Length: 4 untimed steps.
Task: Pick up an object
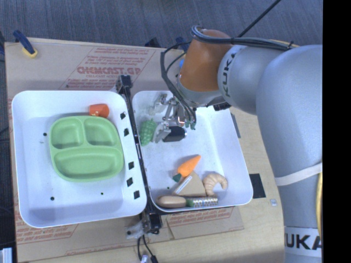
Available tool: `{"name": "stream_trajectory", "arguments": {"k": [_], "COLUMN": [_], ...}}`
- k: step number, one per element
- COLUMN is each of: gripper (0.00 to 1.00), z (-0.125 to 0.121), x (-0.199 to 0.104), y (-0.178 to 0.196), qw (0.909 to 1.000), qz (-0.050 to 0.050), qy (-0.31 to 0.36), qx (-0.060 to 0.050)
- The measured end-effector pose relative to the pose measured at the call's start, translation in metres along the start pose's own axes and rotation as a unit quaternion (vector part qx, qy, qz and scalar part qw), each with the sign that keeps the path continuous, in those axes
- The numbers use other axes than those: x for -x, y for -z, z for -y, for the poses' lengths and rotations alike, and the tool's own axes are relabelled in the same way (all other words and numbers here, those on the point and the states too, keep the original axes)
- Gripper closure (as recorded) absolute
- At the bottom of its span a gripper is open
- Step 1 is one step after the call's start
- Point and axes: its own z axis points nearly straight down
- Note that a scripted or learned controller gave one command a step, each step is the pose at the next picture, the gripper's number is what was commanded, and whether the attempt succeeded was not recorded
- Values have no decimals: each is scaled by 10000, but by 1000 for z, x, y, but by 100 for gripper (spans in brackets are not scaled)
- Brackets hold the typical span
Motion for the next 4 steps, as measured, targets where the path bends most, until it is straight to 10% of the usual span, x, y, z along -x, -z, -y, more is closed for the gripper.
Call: {"name": "stream_trajectory", "arguments": {"k": [3, 4], "gripper": [0, 100], "z": [2, 4], "x": [-17, -16], "y": [0, 11], "qw": [9986, 9987], "qz": [-1, 14], "qy": [-520, -505], "qx": [0, -29]}}
